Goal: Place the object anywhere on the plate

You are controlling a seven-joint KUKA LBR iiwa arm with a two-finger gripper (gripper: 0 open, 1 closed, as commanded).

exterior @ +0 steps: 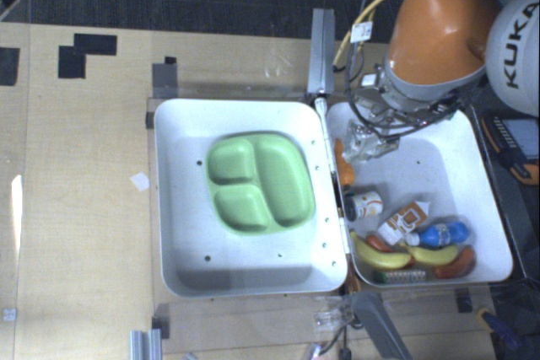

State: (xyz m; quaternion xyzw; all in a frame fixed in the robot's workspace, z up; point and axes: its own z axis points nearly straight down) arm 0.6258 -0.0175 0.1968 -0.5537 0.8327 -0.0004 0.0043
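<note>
Plate: green divided plate point(257, 181) at left bin's point(173, 206) middle.
Gripper point(369, 141): over right bin's point(472, 173) far-left corner; jaws' state cannot be told.
Bananas point(405, 255): right bin's near edge.

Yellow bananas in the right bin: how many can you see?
2: one yellow banana at the right white bin's near-left corner, another yellow banana beside it. Others may be hidden.
</note>
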